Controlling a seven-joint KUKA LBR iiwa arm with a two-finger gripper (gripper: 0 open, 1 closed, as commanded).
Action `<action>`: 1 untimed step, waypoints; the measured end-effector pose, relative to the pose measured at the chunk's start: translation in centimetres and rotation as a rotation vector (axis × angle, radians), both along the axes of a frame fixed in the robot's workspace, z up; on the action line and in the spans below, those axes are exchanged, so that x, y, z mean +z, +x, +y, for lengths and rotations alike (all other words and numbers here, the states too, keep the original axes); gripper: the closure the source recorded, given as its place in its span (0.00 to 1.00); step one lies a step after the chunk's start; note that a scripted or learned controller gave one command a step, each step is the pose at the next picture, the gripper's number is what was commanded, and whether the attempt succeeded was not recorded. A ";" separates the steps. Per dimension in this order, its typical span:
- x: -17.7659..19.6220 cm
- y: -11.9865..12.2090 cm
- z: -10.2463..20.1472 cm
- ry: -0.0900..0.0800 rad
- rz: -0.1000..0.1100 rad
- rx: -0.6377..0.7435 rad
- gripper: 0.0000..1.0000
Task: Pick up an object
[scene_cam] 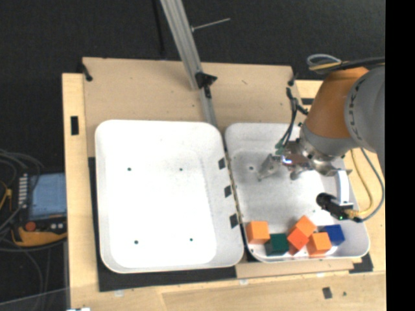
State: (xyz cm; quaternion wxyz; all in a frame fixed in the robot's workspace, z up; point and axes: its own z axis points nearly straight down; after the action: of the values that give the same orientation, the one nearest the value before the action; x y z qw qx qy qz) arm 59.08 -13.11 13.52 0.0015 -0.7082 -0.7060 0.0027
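Metal tool above smooth white bin, matte cubes nearby

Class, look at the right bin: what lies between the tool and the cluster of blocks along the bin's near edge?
Bare white bin floor separates the tool from the blocks, seen from the overhead camera.

We find no legible text, label, brand, number or sign on anything here. The coloured blocks in the right bin show plain faces, and both bins carry only small dark dots. The blue device at the left edge of the surface is too blurred for us to read any marking it may bear.
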 end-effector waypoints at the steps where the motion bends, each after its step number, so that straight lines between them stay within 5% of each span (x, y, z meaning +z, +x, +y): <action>1: -3.9 0.1 -0.2 -0.002 -0.008 -0.001 0.00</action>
State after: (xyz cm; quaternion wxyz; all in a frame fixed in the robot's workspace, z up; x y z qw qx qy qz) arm 59.14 -13.30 9.65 -0.0019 -0.7085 -0.7057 0.0006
